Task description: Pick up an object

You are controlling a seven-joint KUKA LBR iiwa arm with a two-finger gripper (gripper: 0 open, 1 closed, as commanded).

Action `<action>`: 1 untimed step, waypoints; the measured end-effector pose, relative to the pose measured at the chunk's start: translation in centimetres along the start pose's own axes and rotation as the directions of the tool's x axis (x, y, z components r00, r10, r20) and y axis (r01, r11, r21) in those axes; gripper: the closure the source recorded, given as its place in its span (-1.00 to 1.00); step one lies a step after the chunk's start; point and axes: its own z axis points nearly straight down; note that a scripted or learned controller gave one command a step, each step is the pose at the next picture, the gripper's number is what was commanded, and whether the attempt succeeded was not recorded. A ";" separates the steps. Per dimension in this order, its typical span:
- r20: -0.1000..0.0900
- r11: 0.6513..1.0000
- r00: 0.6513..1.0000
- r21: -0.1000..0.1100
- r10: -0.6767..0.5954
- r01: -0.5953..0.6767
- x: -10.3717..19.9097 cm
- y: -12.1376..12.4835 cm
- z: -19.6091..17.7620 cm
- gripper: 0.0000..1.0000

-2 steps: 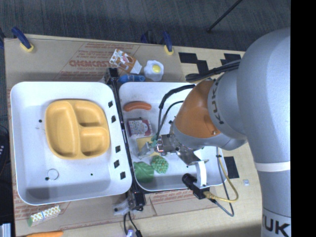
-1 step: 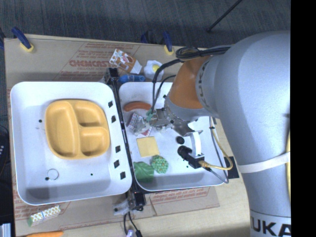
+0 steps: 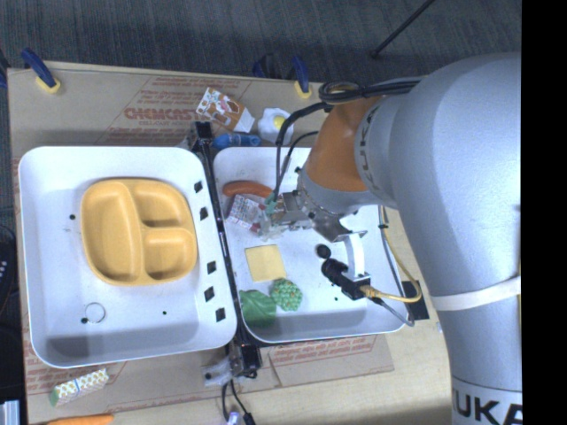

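The arm (image 3: 443,193) fills the right of the frame and reaches left over the right bin (image 3: 372,321); the left bin (image 3: 44,264) sits beside it on the surface (image 3: 115,104). The left bin carries a yellow divided tray (image 3: 137,228), large, rigid and probably awkward for a two-finger grip. The right bin carries the smaller candidates. A red sausage-shaped item (image 3: 248,189) lies near its upper left corner, and just below it a crumpled wrapper packet (image 3: 244,209), likely light and thin, which may slide or fold under contact. Toward the centre lies a flat yellow cheese-like square (image 3: 264,261), judged hard to lift because it sits flush on the bin floor. Below it, a green knobbly piece (image 3: 286,294) touches a smooth green leaf-like piece (image 3: 257,306) at the lower left wall; the knobbly piece appears the best target, being raised, textured and probably light and firm, with grip across its width. The hand (image 3: 276,215) sits low beside the wrapper packet, and whether it is released or clenched cannot be told, as cabling and the wrist obscure it. Open room exists in the right bin's lower centre; the left wall and divider between bins crowd the green pieces, so an approach from the right appears safer.
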 end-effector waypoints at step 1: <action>0.000 1.000 1.000 0.000 0.000 0.000 0.0 0.0 0.0 -1.00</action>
